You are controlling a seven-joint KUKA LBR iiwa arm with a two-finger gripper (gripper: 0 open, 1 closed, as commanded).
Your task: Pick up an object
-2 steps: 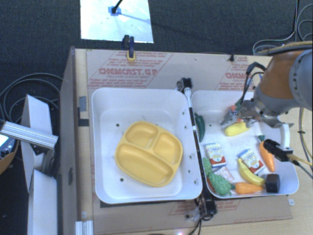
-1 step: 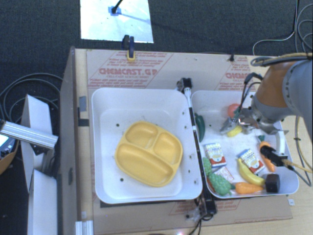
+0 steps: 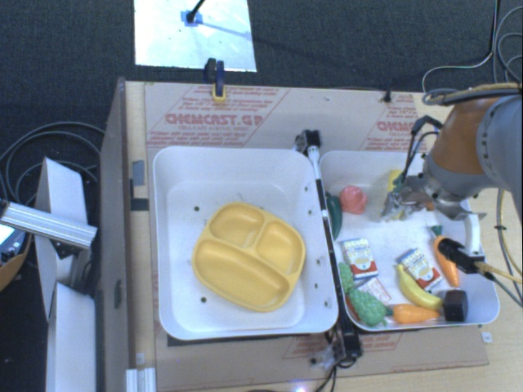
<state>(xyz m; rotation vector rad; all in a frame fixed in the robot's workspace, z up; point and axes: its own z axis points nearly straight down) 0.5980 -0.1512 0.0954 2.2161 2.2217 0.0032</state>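
hand [image 3: 395, 207] in right bin, pink ball [image 3: 353, 199] just left

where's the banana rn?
The banana lies in the right bin, near its front edge, between a small carton and a carrot, well forward of the gripper.

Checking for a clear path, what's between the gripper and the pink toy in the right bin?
Camera view: bare white floor of the right bin separates the gripper from the pink toy; nothing lies between them.
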